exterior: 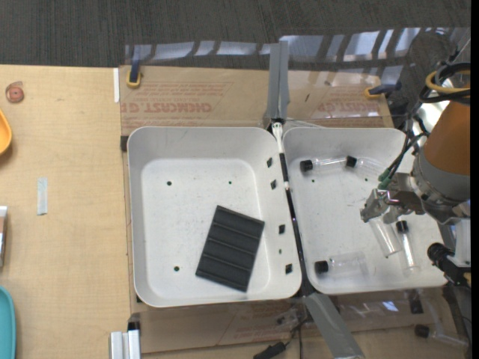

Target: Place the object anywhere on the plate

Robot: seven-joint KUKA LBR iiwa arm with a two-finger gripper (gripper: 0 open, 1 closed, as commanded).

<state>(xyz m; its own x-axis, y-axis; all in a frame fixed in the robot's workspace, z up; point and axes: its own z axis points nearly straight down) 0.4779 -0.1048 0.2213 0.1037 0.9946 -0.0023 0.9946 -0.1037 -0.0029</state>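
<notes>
A black ridged rectangular plate point(230, 247) lies tilted on the floor of the left bin point(150, 200), toward its front. The right bin point(337, 208) holds three clear plastic tubes with black caps. One tube point(327, 163) lies near the back wall and one point(343, 262) near the front left. The third tube point(391, 239) lies at the right, just below my gripper point(380, 206). The gripper hangs low over the right side of the right bin, far from the plate. The clear tube under it is hard to make out against the white floor.
A grey divider bar point(278, 88) runs between the bins at the back. Brown cardboard point(194, 99) lies under both bins. Cables point(400, 159) and the orange arm band point(453, 140) crowd the right edge. A wooden tabletop point(60, 200) with small items lies to the left.
</notes>
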